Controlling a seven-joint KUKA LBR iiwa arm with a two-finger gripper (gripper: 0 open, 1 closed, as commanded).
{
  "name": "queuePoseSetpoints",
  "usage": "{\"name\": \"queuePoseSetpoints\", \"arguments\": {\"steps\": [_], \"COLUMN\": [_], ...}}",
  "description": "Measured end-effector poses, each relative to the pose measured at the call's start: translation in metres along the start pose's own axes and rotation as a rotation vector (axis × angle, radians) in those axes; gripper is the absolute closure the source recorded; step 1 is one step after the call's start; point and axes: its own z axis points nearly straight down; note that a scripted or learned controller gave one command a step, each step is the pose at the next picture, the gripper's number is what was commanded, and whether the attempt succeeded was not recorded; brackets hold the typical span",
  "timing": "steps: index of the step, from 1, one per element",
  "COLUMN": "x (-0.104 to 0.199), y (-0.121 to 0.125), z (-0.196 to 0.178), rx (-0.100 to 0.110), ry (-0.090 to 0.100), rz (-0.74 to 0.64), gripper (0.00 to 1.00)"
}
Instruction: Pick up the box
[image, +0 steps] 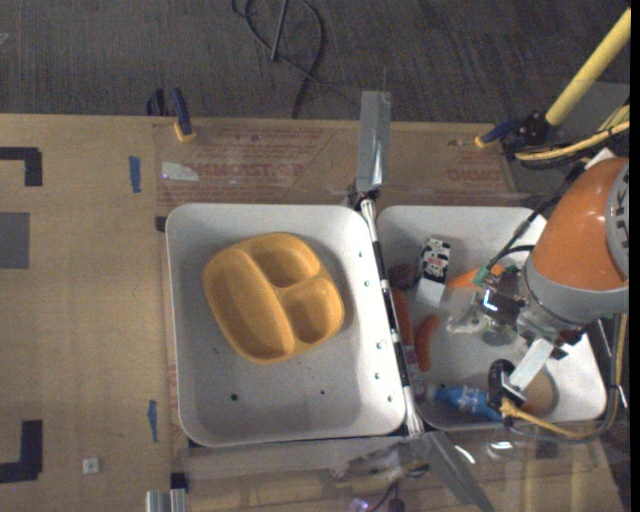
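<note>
Along the near edge of the right bin (490, 235), a blue item (463, 400) lies flat; what it is cannot be told. A brown round object (543, 396) sits in the near right corner of that bin, partly covered by robot hardware.

Further in, two orange-red elongated items are recorded. One (423, 342) lies just off the bin's left wall. The other (400, 303) lies beside that wall, slightly farther back.

The gripper (488, 303) hangs over the middle of the right bin, on the grey arm (560, 300) that enters over the bin's right edge. The state of its jaws cannot be told, and nothing is seen pinched between them. A clear, glassy item (461, 320) shows just to the left of the gripper. Whether the two touch cannot be determined.

The box (434, 260), small, white with black markings, rests in the far left part of the right bin. It is near the left wall, beyond the orange-red items and apart from the gripper.

The left bin (280, 400) carries a yellow three-compartment plate (275, 296), placed toward its far half and clear of the walls.

Beyond both bins, a metal strip (372, 140) stands at the gap between their far corners. The wooden bench (80, 300) bears blue tape (135, 172) past the left bin's far left corner.
</note>
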Motion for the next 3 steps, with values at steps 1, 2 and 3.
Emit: {"name": "queuePoseSetpoints", "arguments": {"steps": [1, 2, 3], "x": [-0.0166, -0.0151, -0.0154], "y": [0.0116, 0.0118, 0.0114], "z": [0.095, 0.0884, 0.089], "rx": [-0.01, -0.007, -0.005], "ry": [0.003, 0.006, 0.005], "rz": [-0.107, -0.107, -0.107], "gripper": [0.0, 1.0, 0.0]}}
